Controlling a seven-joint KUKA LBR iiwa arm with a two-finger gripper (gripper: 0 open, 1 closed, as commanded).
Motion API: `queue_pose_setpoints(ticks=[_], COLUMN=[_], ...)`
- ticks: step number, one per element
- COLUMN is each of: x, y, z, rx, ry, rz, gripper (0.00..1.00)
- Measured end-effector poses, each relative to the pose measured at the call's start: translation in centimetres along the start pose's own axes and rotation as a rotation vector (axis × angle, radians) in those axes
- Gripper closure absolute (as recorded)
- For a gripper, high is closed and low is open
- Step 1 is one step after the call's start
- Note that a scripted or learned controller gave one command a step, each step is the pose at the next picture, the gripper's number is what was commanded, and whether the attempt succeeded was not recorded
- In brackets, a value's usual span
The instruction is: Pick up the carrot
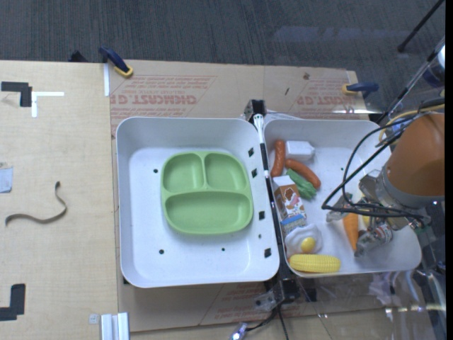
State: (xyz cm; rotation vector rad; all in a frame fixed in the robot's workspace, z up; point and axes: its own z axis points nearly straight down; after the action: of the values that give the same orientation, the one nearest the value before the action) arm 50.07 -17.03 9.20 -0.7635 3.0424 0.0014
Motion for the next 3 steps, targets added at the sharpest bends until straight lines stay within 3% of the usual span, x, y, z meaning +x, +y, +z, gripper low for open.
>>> queue_pose_setpoints(ticks=[1, 2, 3], x=[-0.27, -0.26, -0.54], y=[0.06, 0.06, 0.13], z=[-0.92, -0.92, -1.84], rx=[0.001, 0.001, 0.002], ry=[-0.004, -0.004, -0.008], rz=[-0.003, -0.004, -0.006], gripper=[1.0, 0.0, 1.0])
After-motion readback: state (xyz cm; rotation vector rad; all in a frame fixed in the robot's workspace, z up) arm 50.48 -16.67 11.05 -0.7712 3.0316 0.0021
